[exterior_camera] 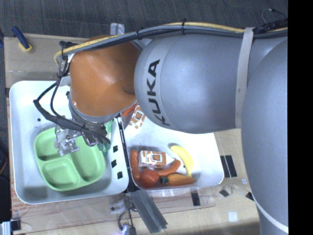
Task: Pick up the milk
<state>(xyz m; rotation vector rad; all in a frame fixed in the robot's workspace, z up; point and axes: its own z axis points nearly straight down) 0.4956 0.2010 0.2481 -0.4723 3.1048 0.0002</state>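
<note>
The gripper (74, 141) hangs low over the left bin (19, 131), right above the green divided plate (68, 168) that lies in it. From here its tip is a blur of metal and cable, and I cannot tell whether it is spread or closed; nothing shows in its grasp. Above it sits the orange band (100, 82), then the big grey arm (195, 77) covering much of the right bin (210, 146). The milk (151, 158), a small white-and-orange carton, lies in that right bin, well apart from the gripper, on top of a pile with a banana (182, 158) beside it and a red tomato (148, 178) just below. A second similar carton (136, 118) peeks out from under the arm.
</note>
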